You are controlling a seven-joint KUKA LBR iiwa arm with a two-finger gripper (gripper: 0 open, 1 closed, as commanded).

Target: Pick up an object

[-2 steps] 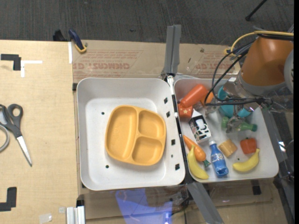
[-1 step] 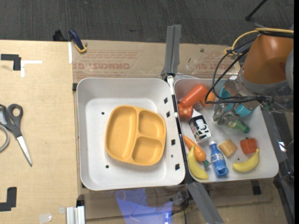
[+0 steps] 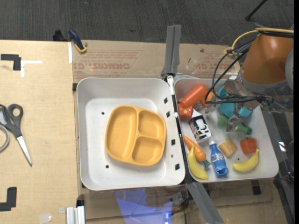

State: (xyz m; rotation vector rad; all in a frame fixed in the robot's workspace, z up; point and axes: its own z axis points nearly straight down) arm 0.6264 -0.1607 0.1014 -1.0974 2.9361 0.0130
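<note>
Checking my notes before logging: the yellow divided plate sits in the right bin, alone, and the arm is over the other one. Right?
Not quite. The camera view shows the yellow divided plate alone in the left bin, and the arm over the right bin.

Two bins side by side, the arm over the right one.

The left bin [image 3: 88,139] holds a divided plate [image 3: 136,135] at its middle; the right bin [image 3: 268,164] holds a bottle [image 3: 218,159] between two bananas, one [image 3: 197,164] at its left and one [image 3: 247,161] at its right; a carrot [image 3: 195,147] lies on the left banana; a carton [image 3: 200,128] lies behind the carrot; the arm [image 3: 265,59] reaches over the bin's far right part; scissors [image 3: 17,130] lie on the bench well left of the bins.
</note>
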